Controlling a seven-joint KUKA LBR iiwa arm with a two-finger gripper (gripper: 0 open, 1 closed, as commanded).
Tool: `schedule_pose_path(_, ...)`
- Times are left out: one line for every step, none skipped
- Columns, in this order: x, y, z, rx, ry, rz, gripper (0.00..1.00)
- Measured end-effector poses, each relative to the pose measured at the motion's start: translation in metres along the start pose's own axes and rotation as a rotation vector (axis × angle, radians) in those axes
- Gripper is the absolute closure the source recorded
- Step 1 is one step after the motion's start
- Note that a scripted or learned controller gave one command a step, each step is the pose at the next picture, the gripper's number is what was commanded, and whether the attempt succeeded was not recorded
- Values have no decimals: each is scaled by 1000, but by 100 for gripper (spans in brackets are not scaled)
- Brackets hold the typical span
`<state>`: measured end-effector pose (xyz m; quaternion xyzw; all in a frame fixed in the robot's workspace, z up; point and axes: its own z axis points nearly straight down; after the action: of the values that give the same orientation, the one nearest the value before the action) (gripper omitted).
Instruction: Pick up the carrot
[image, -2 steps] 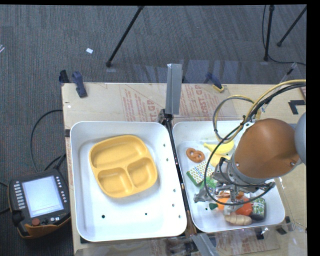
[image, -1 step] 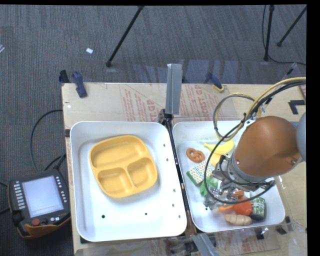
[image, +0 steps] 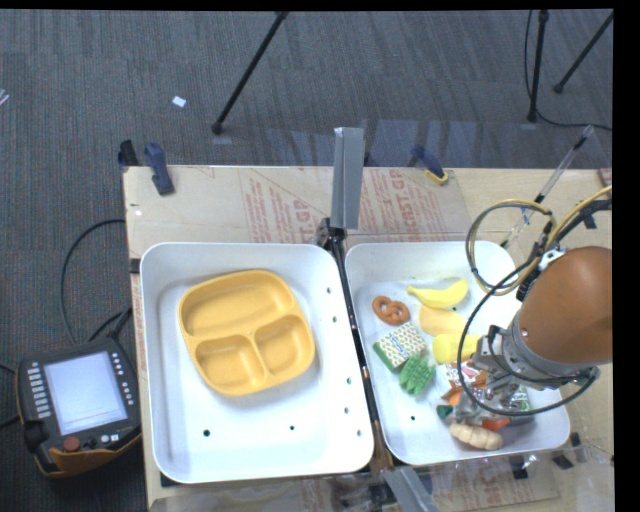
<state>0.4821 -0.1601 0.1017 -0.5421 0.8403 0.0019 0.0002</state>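
Note:
The gripper (image: 484, 392) hangs low over the front right part of the right bin (image: 365, 262), under the arm's orange wrist band (image: 568, 305). Several small items crowd directly beneath it. An orange piece that looks like the carrot (image: 473, 380) pokes out at the gripper's left side, mostly hidden by it. I cannot tell whether anything is held.
Also in the right bin are a banana (image: 440, 294), a pretzel (image: 390, 309), a yellow fruit (image: 447, 346), a patterned box (image: 400, 343), a green vegetable (image: 417, 375) and a tan roll (image: 475, 435). The left bin (image: 160, 290) holds a yellow divided tray (image: 247, 330). A teach pendant (image: 80, 405) lies on the floor at left.

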Motion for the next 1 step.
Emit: schedule_pose_path(-1,0,0,0,-1,0,0)
